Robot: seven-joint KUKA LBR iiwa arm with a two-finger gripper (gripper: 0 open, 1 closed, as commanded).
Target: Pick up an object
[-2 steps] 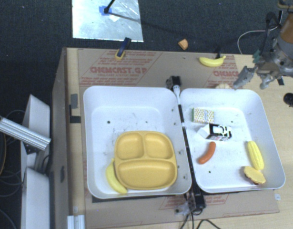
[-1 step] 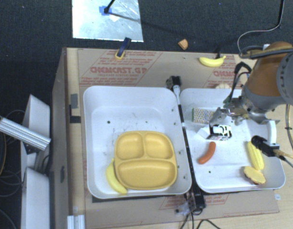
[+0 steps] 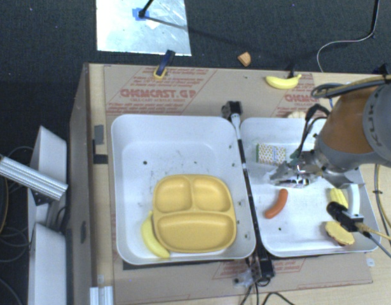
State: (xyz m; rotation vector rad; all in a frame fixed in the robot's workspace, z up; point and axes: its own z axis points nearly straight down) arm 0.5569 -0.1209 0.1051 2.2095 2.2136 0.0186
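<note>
The gripper (image 3: 289, 175) is seen low in the right bin (image 3: 309, 243), just above the orange sausage (image 3: 276, 204); whether it is open or closed cannot be told. Nothing is seen held.

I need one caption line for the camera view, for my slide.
Gripper above right bin near toy hot dog.
</note>
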